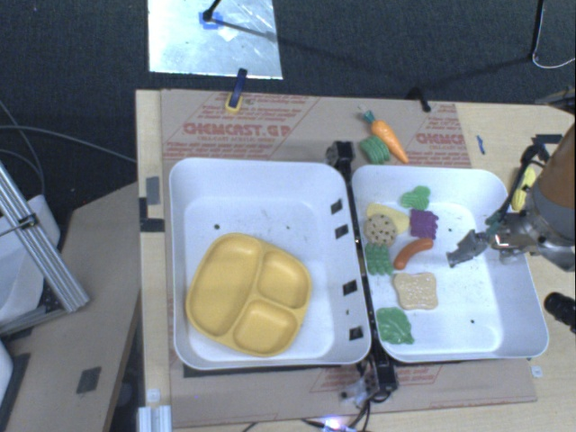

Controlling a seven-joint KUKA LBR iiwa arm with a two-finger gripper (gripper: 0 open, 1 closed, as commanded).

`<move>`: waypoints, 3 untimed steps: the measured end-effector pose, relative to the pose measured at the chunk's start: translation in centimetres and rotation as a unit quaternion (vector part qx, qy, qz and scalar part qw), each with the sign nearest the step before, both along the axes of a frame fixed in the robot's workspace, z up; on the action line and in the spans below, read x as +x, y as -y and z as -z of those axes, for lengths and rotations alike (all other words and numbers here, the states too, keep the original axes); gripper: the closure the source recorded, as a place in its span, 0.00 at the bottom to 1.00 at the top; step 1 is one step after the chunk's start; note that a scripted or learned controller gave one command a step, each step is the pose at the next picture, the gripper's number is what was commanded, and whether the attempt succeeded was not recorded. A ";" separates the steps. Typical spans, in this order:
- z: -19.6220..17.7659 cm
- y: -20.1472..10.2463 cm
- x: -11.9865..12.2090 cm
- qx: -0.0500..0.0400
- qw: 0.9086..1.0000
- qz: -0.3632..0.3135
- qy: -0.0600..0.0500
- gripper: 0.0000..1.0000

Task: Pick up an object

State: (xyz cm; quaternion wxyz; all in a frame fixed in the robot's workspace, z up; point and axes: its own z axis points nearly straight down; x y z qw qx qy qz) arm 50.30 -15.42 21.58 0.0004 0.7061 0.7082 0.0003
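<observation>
Over right bin [517, 331], arm cut off at frame edge; gripper [463, 248] small, blurred, finger spread impossible to tell, nothing visibly held. Same bin: sausage [413, 253], toast [415, 290], cookie [381, 228], purple piece [423, 222], three green pieces. Left bin [207, 183]: one yellow tray [249, 292]. Counter [297, 124] behind: one carrot [390, 136].

arm [551, 201] reaches in from right, wrist low; end effector [463, 249] points left, nothing between fingers.
</observation>
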 end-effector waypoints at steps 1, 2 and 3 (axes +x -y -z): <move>3.3 -7.8 5.4 0.001 1.000 -0.004 0.002 0.00; -2.7 -12.3 2.8 0.001 1.000 -0.003 0.002 0.00; 3.4 -11.4 -1.9 0.001 1.000 0.002 -0.003 0.00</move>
